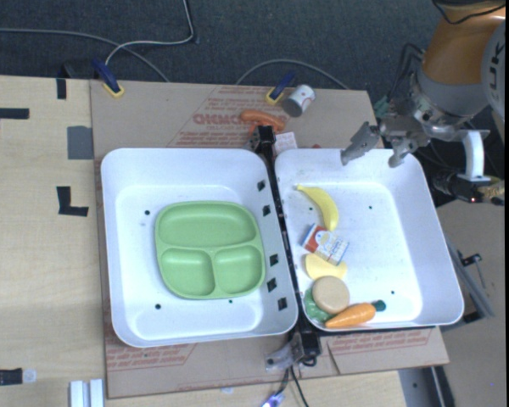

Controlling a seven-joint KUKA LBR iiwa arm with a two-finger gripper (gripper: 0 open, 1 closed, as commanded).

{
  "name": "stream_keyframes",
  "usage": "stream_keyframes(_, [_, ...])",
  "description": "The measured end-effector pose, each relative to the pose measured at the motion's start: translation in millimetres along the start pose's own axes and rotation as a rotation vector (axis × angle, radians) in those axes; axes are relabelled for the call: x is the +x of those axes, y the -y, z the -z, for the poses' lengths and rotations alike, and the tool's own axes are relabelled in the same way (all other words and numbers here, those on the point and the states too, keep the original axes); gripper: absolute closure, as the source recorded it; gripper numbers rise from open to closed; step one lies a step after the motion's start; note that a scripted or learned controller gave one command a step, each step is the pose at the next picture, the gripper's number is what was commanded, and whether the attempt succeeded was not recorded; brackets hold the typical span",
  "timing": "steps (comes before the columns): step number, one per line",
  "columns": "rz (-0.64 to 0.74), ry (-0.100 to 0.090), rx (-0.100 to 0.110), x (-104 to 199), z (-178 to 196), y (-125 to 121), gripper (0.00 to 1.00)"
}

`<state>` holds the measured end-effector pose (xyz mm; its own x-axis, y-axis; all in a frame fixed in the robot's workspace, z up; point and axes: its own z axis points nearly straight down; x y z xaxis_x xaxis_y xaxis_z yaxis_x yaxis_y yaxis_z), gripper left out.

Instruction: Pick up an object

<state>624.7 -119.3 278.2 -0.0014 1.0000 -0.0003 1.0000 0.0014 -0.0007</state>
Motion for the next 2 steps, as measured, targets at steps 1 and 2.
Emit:
stream_keyframes(1, [0.000,-0.001,0.003,35.1,-90.6,-5.3,0.00])
stream_keyframes(2, [0.000,0.000,-0.003,23.2,-192.1,-8.5,0.00])
